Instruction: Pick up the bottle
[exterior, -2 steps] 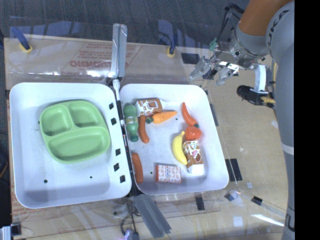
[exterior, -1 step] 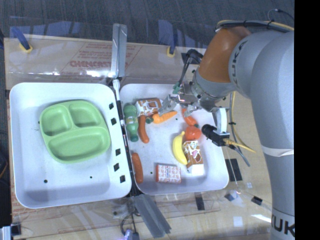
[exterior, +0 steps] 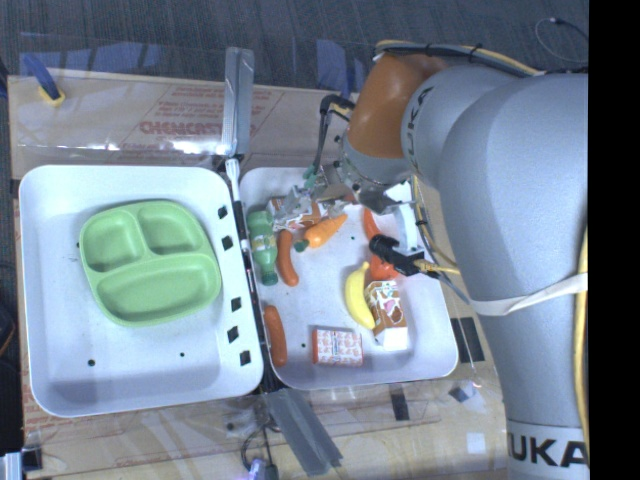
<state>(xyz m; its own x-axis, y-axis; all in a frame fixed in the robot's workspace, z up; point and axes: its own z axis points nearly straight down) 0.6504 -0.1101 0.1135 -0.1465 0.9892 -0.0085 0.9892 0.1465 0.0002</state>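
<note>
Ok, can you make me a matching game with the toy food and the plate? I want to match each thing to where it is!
Things:
1. green plate
2. green bottle
3. banana
4. small orange box

Places:
A. near the front edge of the right bin
B. in the left bin
C. by the left wall of the right bin
D. in the middle of the right bin, beside a carton

Pairs: 1-B, 2-C, 3-D, 4-A
</note>
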